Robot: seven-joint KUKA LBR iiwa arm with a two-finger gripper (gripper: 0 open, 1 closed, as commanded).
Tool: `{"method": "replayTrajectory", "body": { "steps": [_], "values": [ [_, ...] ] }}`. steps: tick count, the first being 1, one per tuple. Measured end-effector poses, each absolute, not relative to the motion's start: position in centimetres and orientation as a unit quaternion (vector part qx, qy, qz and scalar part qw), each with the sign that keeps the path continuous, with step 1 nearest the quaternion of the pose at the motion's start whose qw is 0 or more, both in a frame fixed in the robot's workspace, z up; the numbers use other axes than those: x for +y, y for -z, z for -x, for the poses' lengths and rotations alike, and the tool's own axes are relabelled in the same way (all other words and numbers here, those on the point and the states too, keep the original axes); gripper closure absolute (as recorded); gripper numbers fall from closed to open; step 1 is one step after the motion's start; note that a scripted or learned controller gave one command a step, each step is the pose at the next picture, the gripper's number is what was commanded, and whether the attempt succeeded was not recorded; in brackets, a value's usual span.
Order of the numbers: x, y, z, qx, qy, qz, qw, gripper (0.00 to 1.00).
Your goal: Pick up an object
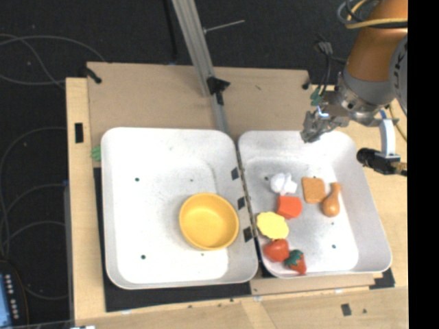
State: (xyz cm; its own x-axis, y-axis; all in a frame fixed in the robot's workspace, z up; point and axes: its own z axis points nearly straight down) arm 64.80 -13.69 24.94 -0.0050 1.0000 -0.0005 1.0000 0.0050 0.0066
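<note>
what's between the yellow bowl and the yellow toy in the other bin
In the camera view, the adjoining rims of the two bins lie between the yellow bowl and the yellow toy, with small black clips along that seam. No other object sits there.

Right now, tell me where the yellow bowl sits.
The yellow bowl sits in the left bin, toward its lower right, near the divide from the right bin.

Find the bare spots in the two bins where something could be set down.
Left bin: bare all around the yellow bowl. Right bin: bare along its far edge and right corner; crowded mid-left, where the toy foods cluster.
</note>
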Motion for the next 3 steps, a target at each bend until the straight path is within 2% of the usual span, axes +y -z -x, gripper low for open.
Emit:
{"method": "replayTrajectory", "body": {
  "steps": [1, 3],
  "values": [
    [-8.3, -25.5, -62.5, 0.710, -0.0012, -0.704, 0.000, 1.00],
    [1.8, -23.5, -59.6, 0.709, 0.0001, -0.705, 0.000, 1.00]
  ]
}}
